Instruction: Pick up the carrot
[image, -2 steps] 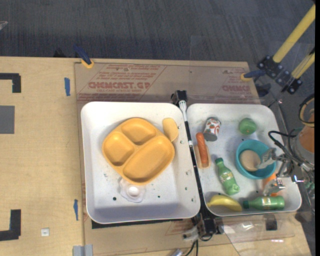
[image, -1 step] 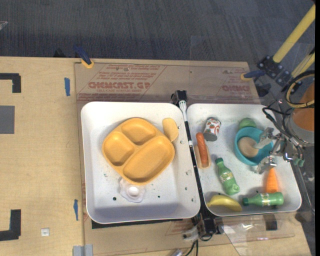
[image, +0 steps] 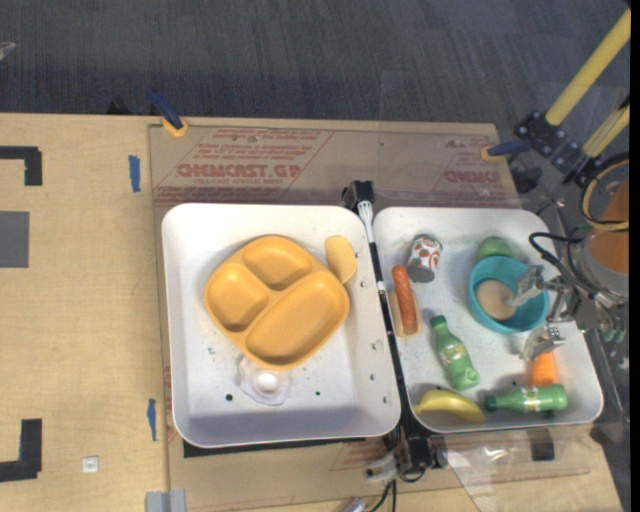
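The carrot (image: 543, 371), a short orange piece, lies in the right bin (image: 590, 395) near its front right corner. My gripper (image: 545, 340) hangs directly over the carrot's upper end and hides part of it. The arm (image: 600, 290) reaches in from the right, crossing the bin's right rim. I cannot tell whether the gripper touches the carrot.
Close around the carrot are a green bottle (image: 527, 401) lying just in front and a blue bowl (image: 505, 295) just behind. Further left lie a banana (image: 448, 403), another green bottle (image: 453, 352), a hot dog (image: 404, 298) and a can (image: 424, 257). The left bin (image: 190, 330) holds a yellow divided plate (image: 278, 298) and a fried egg (image: 265, 381).
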